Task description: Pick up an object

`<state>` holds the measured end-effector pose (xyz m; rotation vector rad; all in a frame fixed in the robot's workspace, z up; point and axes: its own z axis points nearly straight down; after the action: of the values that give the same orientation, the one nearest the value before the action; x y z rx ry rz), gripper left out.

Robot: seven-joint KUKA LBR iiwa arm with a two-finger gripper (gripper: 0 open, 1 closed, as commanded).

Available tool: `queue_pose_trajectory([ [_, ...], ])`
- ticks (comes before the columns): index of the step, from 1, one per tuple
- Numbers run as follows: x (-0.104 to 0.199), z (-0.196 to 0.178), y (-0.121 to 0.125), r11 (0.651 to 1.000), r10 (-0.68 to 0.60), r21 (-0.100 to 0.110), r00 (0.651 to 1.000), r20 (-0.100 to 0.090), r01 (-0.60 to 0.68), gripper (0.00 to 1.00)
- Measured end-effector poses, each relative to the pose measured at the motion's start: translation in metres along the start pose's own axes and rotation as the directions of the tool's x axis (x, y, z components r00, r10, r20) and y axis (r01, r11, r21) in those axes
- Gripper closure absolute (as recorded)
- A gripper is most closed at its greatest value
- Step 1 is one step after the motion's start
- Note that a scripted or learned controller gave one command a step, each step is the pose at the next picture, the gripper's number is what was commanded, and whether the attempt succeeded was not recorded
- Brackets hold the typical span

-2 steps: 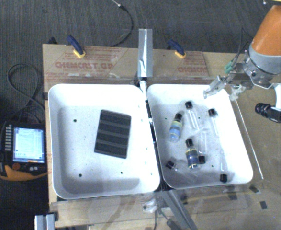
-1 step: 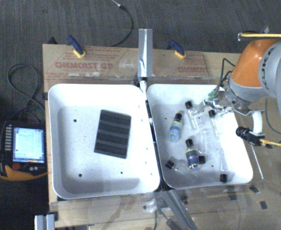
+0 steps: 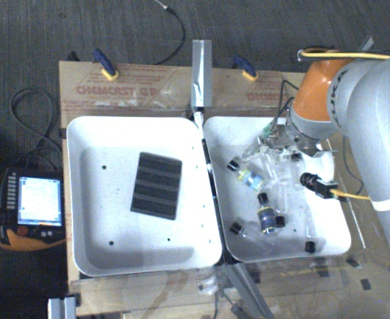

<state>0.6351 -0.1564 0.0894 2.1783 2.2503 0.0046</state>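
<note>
While the tool [image 3: 279, 145], its state impossible to tell, hovers in the right bin [image 3: 327, 244], clear bottles [image 3: 264, 178] lie just below it.

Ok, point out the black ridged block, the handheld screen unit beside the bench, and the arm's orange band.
black ridged block [image 3: 157, 185], camera view, middle of its top face.
handheld screen unit [image 3: 40, 201], camera view, centre of its lit screen.
orange band [image 3: 316, 92], camera view, its upper curved surface.

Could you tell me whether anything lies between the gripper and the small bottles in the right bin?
Nothing visible does: the gripper hangs over the right bin, directly above the scattered small bottles.
</note>
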Motion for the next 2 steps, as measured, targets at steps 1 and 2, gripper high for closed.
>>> queue_pose_trajectory([
  [1, 0.000, -0.011, 0.001, 1.000, -0.001, -0.003, 1.000, 0.001, 0.001, 1.00],
  [2, 0.031, -0.132, 0.027, 0.999, 0.046, 0.009, 0.999, -0.002, -0.046, 1.00],
])
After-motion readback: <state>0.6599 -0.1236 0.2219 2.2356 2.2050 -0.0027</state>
